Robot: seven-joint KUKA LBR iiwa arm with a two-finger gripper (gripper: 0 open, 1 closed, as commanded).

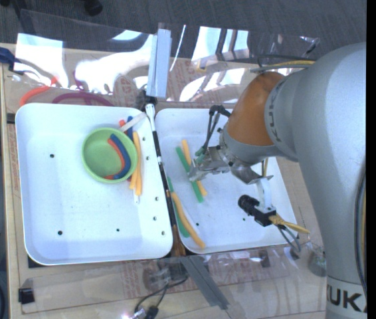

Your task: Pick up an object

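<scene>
Sticks lie in the right white bin (278, 234), and they look like thin plastic straws, some green and some orange. One green straw (195, 180) and one orange straw (187, 153) lie side by side near the middle of that bin, closer to its left wall. Another green and orange pair (184, 222) lies along the left wall, down toward the front corner.

The grey arm with the orange band (258, 115) leans over the right bin. Its gripper (203, 165) sits low, right on top of the middle pair of straws. I cannot tell how the gripper is set, because it is small and dark against the straws, and I cannot see a straw caught in it.

I think these straws are very light and a bit bendy. They are smooth and round, so they may roll or slip away. The best place to pinch one looks like its middle, across the thin way, so it hangs level.

The left white bin (48, 218) has a round green plastic bowl (105, 155) with more colored sticks (135, 165) beside it, near the right wall.
</scene>
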